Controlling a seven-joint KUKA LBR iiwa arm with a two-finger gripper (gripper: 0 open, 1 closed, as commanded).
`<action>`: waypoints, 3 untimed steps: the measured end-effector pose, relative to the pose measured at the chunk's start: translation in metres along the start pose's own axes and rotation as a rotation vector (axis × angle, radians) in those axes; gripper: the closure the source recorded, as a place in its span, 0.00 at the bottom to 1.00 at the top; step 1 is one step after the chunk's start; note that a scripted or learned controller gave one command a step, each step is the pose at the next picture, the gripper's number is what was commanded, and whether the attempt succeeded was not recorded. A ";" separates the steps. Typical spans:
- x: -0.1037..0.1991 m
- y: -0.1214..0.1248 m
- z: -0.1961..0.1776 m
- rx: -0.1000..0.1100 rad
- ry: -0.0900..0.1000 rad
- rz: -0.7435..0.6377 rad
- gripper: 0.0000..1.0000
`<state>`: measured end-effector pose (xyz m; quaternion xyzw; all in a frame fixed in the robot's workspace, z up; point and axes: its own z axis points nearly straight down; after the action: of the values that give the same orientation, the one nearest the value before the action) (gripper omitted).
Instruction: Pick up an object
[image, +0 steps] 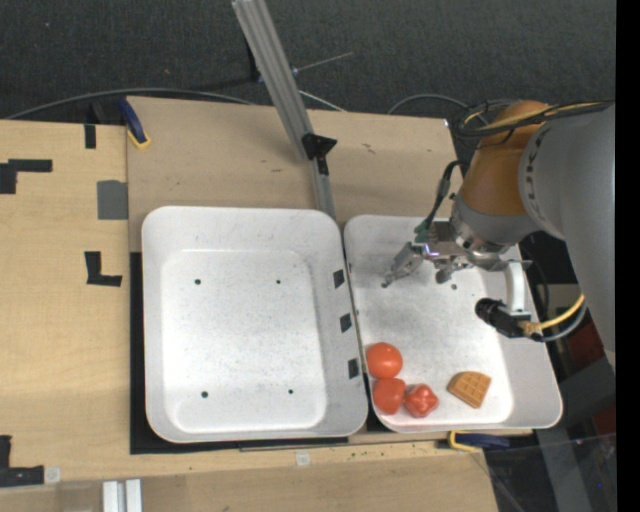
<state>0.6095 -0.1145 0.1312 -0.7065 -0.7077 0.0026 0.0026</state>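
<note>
The right bin (530, 400) holds an orange-red ball (384, 359) near its left wall. Just below the ball sit a second red round piece (389, 394) and a red pepper-shaped toy (422, 401). A tan waffle-like square (470, 388) lies to their right. My gripper (416, 272) hangs over the upper part of this bin, well above and behind the objects. Its fingers are spread open with nothing between them.
The left bin (160, 300) lies beside the right one, their walls meeting in the middle. A slanted metal pole (290, 100) runs down to the bins' shared back corner. The grey arm (570, 170) with its orange band fills the right side.
</note>
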 end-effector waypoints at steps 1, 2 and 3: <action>0.000 0.000 0.044 -0.006 -0.002 0.000 0.00; 0.002 0.000 0.033 -0.006 0.000 -0.002 1.00; 0.008 0.006 -0.012 -0.011 0.001 -0.001 1.00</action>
<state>0.6152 -0.1063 0.1434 -0.7062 -0.7080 -0.0013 -0.0009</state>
